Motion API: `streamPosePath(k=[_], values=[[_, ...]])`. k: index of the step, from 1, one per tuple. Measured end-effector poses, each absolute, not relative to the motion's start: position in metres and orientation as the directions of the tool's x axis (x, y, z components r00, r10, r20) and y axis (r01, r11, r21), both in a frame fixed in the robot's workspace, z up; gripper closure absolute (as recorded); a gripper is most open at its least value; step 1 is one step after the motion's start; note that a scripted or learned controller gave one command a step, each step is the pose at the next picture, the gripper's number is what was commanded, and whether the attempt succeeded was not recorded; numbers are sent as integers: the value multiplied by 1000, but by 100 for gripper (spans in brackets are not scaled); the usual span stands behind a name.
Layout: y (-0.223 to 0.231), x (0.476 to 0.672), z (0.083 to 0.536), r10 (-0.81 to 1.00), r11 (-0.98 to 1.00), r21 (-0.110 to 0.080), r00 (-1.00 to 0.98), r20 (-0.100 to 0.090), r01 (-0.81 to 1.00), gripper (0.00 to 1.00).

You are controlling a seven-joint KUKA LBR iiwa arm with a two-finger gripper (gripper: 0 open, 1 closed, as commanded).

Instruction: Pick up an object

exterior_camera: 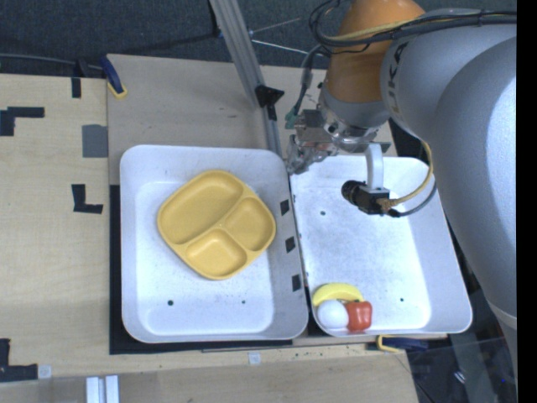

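Reaching arm: the grey KUKA arm with its orange band comes in from the right and bends down over the top left corner of the right bin.
Counter: the pale wooden counter carries both bins side by side, with dark tape marks on its left part.
Left bin: the shallow white plastic bin on the left holds one item.
Right bin: the shallow white plastic bin on the right is speckled on its floor; small items sit in its bottom left corner.
Yellow tray: the yellow three-compartment plastic plate lies flat in the upper middle of the left bin, turned at a slant.
End effector: the end effector sits at the rim between the two bins, near the top; whether its fingers are wide or narrow I cannot tell.
Small cluster: a yellow curved banana-like toy, a white ball and a red pepper-like toy touch one another in the right bin's corner, well apart from the end effector.
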State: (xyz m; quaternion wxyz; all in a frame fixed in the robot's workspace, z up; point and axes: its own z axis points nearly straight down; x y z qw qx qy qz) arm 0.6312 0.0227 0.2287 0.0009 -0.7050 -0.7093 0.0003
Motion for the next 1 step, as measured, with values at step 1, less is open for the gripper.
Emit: streamPosePath(k=[1], values=[[77, 645, 224, 1000, 7, -1, -7, 1, 1000, 100]])
